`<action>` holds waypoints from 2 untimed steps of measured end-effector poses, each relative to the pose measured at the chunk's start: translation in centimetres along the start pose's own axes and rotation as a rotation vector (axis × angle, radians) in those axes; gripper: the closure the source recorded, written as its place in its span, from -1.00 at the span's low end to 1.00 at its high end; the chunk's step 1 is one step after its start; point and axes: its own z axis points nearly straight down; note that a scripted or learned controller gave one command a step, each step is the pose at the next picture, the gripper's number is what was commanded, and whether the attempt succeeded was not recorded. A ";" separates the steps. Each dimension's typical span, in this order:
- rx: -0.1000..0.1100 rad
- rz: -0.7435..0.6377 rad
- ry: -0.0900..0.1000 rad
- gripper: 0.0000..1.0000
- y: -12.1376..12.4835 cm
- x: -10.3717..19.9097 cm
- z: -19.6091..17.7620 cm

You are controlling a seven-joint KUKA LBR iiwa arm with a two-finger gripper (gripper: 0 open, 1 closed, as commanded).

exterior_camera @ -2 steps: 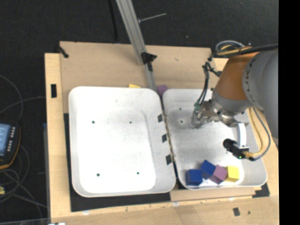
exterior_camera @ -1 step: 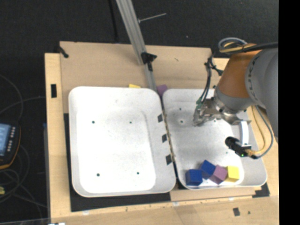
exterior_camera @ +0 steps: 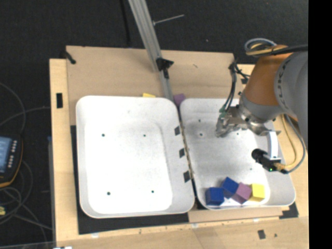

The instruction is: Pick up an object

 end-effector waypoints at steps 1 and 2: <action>0.028 -0.014 0.010 1.00 3.3 2.1 3.0; 0.025 -0.020 0.007 1.00 3.4 1.9 1.7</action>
